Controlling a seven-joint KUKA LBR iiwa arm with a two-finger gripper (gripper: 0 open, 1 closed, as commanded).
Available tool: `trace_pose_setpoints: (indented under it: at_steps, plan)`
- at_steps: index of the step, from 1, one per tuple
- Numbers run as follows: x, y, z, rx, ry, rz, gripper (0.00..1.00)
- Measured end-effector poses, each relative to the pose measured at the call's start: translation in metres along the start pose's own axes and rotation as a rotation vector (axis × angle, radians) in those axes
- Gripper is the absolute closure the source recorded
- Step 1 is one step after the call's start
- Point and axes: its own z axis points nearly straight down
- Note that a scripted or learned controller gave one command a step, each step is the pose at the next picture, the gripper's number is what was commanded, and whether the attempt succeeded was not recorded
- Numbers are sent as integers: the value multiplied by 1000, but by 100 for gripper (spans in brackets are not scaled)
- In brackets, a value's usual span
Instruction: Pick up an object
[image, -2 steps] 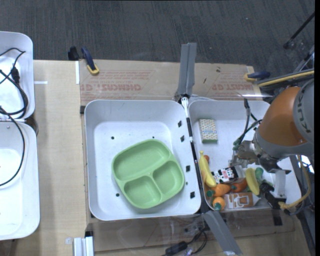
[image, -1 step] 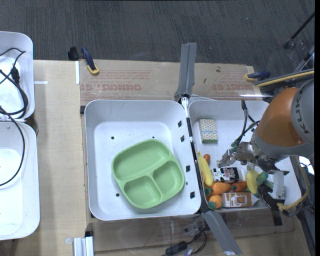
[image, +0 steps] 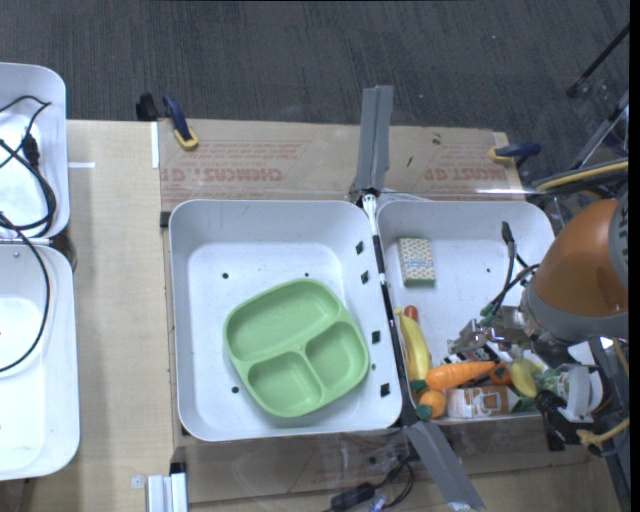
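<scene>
The right bin (image: 462, 290) holds several objects. A green-and-white small box (image: 416, 260) lies near its far side. A yellow banana (image: 413, 345) lies along the left wall. An orange carrot (image: 460, 375) lies across the near end, with a small orange piece (image: 431, 403) by its tip. A white carton (image: 480, 402) and a yellow-green fruit (image: 524, 378) sit at the near right. My gripper (image: 478, 340) is low in this bin, just above the carrot and right of the banana. Nothing visibly hangs from it.
The left bin (image: 200, 235) holds a green divided plate (image: 295, 348). The arm's orange band (image: 590, 250) hangs over the right bin's right wall. Cables trail from the wrist. Clamps sit along the bench's far edge.
</scene>
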Motion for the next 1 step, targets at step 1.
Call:
trace_pose_setpoints:
  at_steps: [1]
  plan:
    - [-32,137,5,13,-1,117,0]
